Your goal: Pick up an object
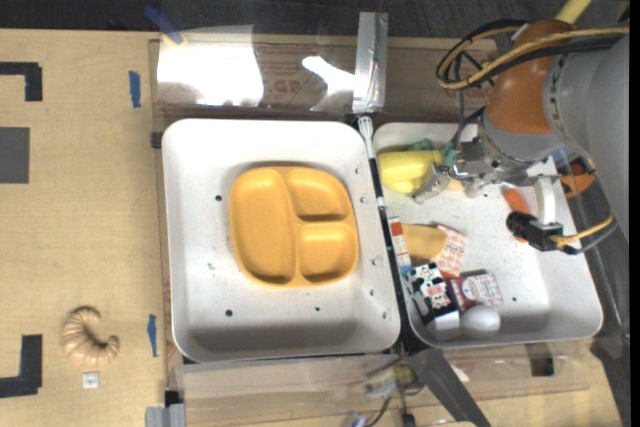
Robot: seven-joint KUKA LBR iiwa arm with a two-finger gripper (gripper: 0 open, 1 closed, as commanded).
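Note:
My gripper [443, 178] hangs low over the back left part of the right bin [570, 300], reaching in from the right. Its tip is right beside a yellow rounded object [401, 171] in that bin's back left corner; whether they touch is unclear. A small green piece [447, 153] shows just behind the gripper. Nearer the front lie a tan wedge [422, 237], a red and white packet [453, 251], a black and white box [431, 287], a red packet [481, 288] and a white rounded object [483, 319]. An orange piece [515, 199] lies under the wrist.
The left bin [190, 215] holds an orange divided plate [294, 222]. A clear plastic sheet [260, 65] stands behind the bins. A beige curled object [90, 335] lies on the bench at the front left. The arm and its cables cover the right bin's back right.

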